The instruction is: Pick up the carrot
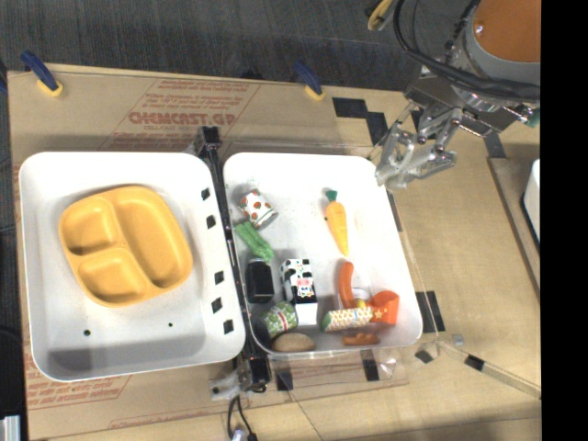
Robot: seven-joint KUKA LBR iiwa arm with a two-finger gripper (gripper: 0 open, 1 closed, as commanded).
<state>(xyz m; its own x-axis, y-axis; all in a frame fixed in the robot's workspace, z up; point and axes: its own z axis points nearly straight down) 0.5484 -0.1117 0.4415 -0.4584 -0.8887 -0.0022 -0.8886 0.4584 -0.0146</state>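
Note:
The carrot (336,220), orange with a small green top, lies lengthwise in the upper right part of the right bin (303,171). My gripper (404,165) hangs over that bin's upper right corner, up and to the right of the carrot and apart from it. Its fingers (387,166) look spread, with nothing between them.
The right bin also holds a small can (258,209), a green pod (254,242), a black block (260,281), a cow-print carton (298,281), a red sausage (345,283), an orange cup (385,307) and more toys along the front wall. A yellow divided plate (124,243) lies in the left bin (55,347).

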